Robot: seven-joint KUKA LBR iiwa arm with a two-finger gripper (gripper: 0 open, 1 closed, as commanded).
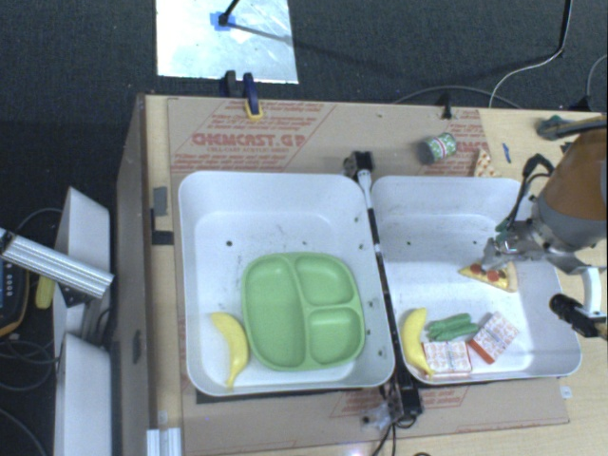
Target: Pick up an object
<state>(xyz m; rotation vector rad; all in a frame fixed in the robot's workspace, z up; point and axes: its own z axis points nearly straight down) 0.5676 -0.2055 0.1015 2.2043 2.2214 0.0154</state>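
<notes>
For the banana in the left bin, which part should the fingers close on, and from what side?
Probably the middle of the banana, coming straight down, fingers closing across its narrow width. It lies flat and curved, running up-down in the view, between the green divided plate and the left bin's wall, so a side approach looks cramped.

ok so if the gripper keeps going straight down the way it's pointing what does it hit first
Most likely the pizza slice. The gripper hangs just above it in the right bin, pointing down toward that slice. Height is hard to judge from this slanted view, so it could land on the slice's edge or on the bin floor beside it.
</notes>
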